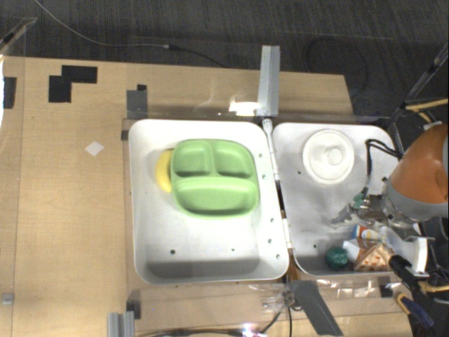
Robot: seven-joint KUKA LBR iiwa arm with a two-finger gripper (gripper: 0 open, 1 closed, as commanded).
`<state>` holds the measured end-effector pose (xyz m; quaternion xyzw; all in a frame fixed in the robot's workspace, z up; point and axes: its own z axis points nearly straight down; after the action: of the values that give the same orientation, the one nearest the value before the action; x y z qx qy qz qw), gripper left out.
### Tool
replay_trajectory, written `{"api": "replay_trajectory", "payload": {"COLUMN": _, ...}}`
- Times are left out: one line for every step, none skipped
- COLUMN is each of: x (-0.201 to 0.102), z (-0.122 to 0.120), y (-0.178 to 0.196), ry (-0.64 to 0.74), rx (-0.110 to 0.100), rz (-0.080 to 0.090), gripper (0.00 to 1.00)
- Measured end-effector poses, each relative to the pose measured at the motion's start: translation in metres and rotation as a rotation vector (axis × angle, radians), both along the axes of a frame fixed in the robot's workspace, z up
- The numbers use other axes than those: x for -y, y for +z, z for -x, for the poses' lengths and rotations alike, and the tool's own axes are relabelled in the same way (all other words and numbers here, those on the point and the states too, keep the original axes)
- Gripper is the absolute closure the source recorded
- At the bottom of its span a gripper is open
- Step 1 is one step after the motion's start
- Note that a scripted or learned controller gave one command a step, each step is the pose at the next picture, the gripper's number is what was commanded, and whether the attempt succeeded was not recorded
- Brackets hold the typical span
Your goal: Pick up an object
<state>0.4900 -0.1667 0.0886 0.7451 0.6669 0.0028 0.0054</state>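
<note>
Green plastic is seen first: a divided tray [212, 176] with two small compartments at the back and one long one in front is set in the left bin [158, 251], toward its far half. A yellow piece [163, 172] is tucked against the tray's left edge, partly hidden beneath it, so its shape cannot be made out fully.

Over in the right bin [309, 209], a round white lid or dish [327, 154] is laid flat near the back wall, pale against the pale floor and marked by concentric rings. At the front of this bin a small cluster is gathered: a dark green rounded object [337, 258] is placed close to the front wall, and just beside it, to the right, a brown patterned triangular piece [372, 259] is seen. Above that, a small item with orange and white on it [367, 235] is partly covered by the arm.

The gripper [358, 213] is lowered into the right bin from the right, above that cluster, with the orange band [423, 168] and grey wrist behind it. Its metal parts are crowded with cables and clutter, and whether the jaws are apart or together cannot be told. Nothing is clearly shown between them.
</note>
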Motion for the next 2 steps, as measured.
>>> {"api": "replay_trajectory", "payload": {"x": 0.0002, "z": -0.0029, "y": 0.0122, "ry": 0.002, "rx": 0.008, "rz": 0.003, "gripper": 1.0}}
{"api": "replay_trajectory", "payload": {"x": 0.0002, "z": -0.0028, "y": 0.0122, "ry": 0.002, "rx": 0.007, "rz": 0.002, "gripper": 0.0}}
